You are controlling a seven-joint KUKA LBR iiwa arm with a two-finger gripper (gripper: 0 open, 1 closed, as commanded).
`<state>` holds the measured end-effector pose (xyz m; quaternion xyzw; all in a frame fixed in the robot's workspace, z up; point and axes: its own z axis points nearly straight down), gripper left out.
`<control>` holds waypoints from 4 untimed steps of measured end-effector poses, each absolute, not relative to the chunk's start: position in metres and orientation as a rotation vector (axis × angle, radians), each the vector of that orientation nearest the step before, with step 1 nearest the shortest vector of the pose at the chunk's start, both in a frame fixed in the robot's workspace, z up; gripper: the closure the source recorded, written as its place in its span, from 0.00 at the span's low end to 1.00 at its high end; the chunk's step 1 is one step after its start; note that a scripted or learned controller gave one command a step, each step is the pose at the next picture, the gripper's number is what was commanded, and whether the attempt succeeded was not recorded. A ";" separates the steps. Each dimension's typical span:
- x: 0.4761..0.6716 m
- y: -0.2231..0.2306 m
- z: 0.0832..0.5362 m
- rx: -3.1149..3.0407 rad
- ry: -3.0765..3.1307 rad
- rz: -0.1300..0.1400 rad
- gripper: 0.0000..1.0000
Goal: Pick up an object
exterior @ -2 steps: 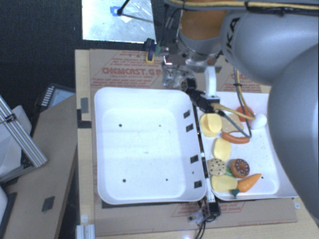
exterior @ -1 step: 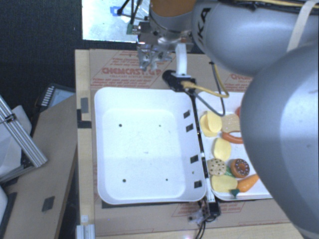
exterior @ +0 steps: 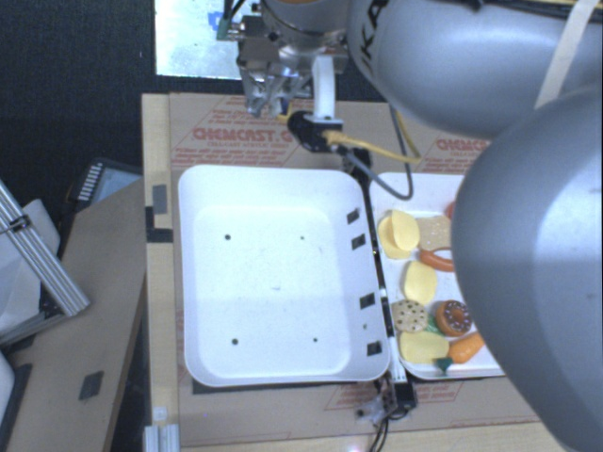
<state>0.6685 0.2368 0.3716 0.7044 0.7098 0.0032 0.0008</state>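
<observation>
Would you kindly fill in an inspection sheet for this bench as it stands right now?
Surface: bench with printed board under two white bins.
Job's things: toy foods in the right bin: yellow pieces, biscuit, doughnut, carrot, sausage. Left bin has only small dark marks.
Clutter: nothing seen.
Grippers: end effector above the bench's far edge, beyond the left bin; nothing seen in it.
Cables: yellow and black leads from the wrist; wires at the near edge.
Surroundings: aluminium rail on the left.
</observation>
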 end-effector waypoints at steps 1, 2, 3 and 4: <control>0.652 0.234 0.388 2.214 2.227 0.005 1.00; 0.669 0.234 0.425 2.213 2.226 0.009 1.00; 0.669 0.234 0.449 2.213 2.226 0.006 1.00; 0.636 0.234 0.474 2.213 2.228 0.007 1.00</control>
